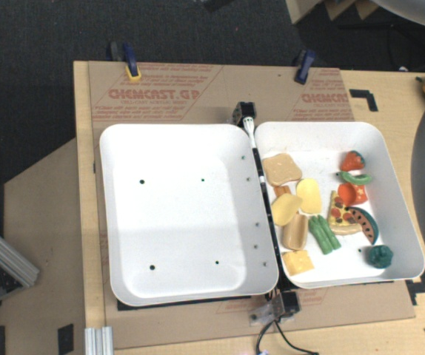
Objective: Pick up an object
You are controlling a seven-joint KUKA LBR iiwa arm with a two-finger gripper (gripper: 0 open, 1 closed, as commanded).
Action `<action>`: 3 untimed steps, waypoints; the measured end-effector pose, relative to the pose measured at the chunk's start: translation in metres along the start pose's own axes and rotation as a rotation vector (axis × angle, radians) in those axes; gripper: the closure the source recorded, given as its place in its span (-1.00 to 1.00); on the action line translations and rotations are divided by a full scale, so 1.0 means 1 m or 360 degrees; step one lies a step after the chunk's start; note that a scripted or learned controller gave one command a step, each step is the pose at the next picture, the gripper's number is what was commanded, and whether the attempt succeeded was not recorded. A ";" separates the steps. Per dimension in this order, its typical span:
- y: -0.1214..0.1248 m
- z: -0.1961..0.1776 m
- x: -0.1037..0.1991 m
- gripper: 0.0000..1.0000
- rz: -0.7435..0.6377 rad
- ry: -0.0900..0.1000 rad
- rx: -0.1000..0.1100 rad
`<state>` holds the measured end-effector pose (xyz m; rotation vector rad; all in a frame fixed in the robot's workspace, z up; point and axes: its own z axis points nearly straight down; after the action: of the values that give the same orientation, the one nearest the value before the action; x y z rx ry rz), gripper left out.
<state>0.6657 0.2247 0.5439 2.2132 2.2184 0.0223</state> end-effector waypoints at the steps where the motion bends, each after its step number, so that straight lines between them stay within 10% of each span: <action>1: -0.056 0.088 0.000 1.00 0.0001 -0.0011 0.0042; 2: 0.003 0.004 -0.001 1.00 0.0003 -0.0003 0.0003; 3: -0.045 0.095 0.000 1.00 0.0003 -0.0012 0.0042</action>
<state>0.6222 0.2245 0.4478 2.2249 2.2259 -0.0157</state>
